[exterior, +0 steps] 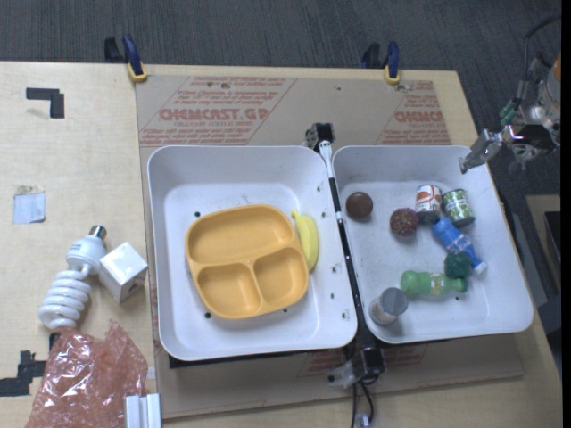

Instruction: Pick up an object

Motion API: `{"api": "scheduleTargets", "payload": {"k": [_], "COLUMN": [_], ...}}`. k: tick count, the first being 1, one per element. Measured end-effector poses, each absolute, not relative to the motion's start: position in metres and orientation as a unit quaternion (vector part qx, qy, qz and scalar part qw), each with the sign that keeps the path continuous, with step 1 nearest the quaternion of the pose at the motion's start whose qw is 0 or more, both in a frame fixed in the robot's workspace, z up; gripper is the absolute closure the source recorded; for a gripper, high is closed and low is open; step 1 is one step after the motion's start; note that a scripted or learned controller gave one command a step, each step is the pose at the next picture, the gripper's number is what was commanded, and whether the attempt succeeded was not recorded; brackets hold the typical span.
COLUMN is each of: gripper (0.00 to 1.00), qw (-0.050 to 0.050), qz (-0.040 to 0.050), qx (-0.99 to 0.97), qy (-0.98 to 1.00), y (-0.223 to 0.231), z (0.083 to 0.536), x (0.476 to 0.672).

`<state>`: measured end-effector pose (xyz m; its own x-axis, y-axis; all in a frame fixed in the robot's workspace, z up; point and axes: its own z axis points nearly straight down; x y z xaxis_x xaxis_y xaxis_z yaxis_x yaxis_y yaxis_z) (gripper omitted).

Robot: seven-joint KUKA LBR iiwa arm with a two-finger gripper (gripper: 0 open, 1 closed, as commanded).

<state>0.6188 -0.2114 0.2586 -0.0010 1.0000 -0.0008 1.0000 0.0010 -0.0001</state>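
A pale wooden bench (71,150) carries two white bins side by side. The left bin (169,239) holds a yellow divided plate (245,261) with a banana (308,239) touching its right edge. The right bin (508,301) holds a brown ball (359,205), a dark red ball (403,222), two small cans (443,203), a blue bottle (455,239), a green bottle (428,283) and a grey cup (389,304). The gripper (477,154) hovers over that bin's upper right corner, holding nothing; whether it is open cannot be told. A light bulb (70,283) lies on the bench, left of the bins.
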Motion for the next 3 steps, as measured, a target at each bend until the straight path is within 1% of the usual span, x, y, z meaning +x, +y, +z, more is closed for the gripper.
{"api": "scheduleTargets", "payload": {"k": [1, 2, 3], "gripper": [0.00, 0.00, 1.00], "qw": [0.000, 0.000, 0.001], "qz": [-0.0001, 0.0001, 0.0008], "qx": [0.707, 0.708, 0.708], "qy": [0.707, 0.707, 0.706], "y": [-0.176, -0.142, -0.142], "z": [0.127, 0.093, 0.103], "x": [0.575, 0.513, 0.514]}}
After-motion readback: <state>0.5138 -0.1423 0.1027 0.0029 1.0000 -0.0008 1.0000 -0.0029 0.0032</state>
